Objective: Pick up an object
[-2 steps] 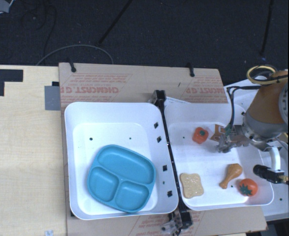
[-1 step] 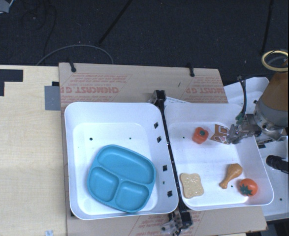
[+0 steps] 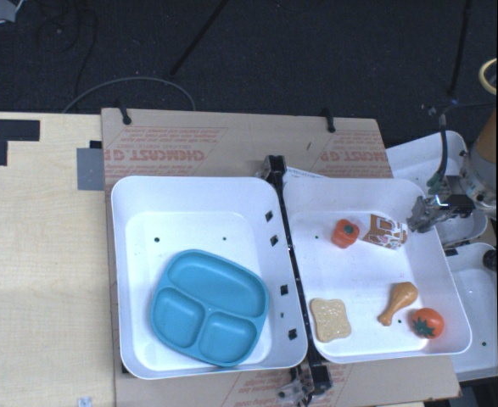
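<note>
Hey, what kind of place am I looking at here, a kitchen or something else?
Most likely a robot lab bench, not a kitchen: two white bins on cardboard, toy food such as a drumstick and toast, and loose cables on dark carpet.

Left bin [image 3: 134,202]: divided tray [image 3: 208,307]. Right bin [image 3: 350,197]: pepper [image 3: 344,233] beside carton [image 3: 386,231] behind; toast [image 3: 330,319], drumstick [image 3: 399,301], tomato [image 3: 427,322] in front.

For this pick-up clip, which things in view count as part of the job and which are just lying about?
Part of the job:
- claw, at the right bin's far right rim
- small carton
- tomato
- second tomato
- chicken leg
- bread slice

Just lying about:
- blue divided plate in the left bin
- cardboard sheet under both bins
</note>
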{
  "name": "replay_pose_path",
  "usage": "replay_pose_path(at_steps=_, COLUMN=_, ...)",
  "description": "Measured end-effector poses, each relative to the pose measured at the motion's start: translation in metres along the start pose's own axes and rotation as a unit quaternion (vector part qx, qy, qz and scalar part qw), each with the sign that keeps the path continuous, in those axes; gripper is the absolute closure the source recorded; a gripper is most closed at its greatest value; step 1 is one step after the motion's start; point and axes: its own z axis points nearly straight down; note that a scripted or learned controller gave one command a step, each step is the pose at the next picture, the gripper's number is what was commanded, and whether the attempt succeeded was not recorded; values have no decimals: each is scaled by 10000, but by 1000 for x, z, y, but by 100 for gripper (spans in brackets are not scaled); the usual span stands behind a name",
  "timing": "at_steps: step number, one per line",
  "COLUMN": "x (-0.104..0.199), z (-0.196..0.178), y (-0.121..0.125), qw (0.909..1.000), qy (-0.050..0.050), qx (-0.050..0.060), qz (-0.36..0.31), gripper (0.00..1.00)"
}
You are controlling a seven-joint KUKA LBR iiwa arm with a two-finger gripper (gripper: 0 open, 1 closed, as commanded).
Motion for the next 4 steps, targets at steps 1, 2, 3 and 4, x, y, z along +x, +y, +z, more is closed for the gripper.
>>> replay_pose_path(at_steps=1, x=0, z=-7, y=0, qw=10000, qy=9, qx=23, qz=-3, gripper=100)
replay_pose_path(at_steps=2, x=60, z=-1, y=-9, qw=10000, qy=18, qx=38, qz=-9, gripper=100)
replay_pose_path(at_steps=3, x=111, z=10, y=-22, qw=10000, qy=19, qx=45, qz=-9, gripper=100)
replay_pose_path(at_steps=4, x=164, z=18, y=-29, qw=10000, qy=20, qx=46, qz=-11, gripper=100)
